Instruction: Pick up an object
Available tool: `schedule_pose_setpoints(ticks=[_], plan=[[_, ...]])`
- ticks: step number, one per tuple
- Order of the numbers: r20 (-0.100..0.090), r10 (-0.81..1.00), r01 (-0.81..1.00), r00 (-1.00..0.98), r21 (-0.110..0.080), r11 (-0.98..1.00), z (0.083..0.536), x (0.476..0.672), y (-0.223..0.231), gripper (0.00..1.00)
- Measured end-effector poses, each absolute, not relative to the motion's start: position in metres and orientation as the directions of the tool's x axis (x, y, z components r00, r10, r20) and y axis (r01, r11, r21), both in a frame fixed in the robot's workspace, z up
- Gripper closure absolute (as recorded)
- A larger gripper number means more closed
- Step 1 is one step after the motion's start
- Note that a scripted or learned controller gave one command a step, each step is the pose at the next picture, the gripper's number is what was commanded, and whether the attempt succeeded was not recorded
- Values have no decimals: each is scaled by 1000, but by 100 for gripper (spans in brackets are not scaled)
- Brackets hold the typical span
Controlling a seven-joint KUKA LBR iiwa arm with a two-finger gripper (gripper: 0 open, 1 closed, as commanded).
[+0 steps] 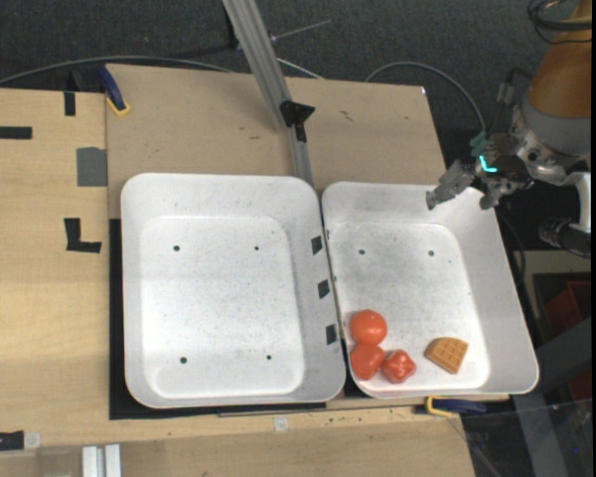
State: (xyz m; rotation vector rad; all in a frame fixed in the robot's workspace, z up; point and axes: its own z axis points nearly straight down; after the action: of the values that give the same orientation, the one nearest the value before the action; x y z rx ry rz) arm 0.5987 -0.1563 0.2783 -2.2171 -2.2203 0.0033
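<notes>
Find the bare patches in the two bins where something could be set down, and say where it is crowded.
The left bin has a bare floor from wall to wall. In the right bin, the upper floor is free, below the claw at the top rim. Its near end is crowded: three red pieces by the left wall and a tan waffle piece beside them.

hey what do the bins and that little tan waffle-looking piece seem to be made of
The two shallow white bins look like moulded plastic, matte and speckled, with rounded rims. The small tan waffle-shaped piece looks like toy plastic or rubber with a gridded top; the view is too coarse to be sure.
</notes>
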Motion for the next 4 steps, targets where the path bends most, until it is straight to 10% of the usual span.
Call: schedule_pose_setpoints(ticks=[4], plan=[[0,1000,1000,-1,-6,1,127,596,-141,0]])
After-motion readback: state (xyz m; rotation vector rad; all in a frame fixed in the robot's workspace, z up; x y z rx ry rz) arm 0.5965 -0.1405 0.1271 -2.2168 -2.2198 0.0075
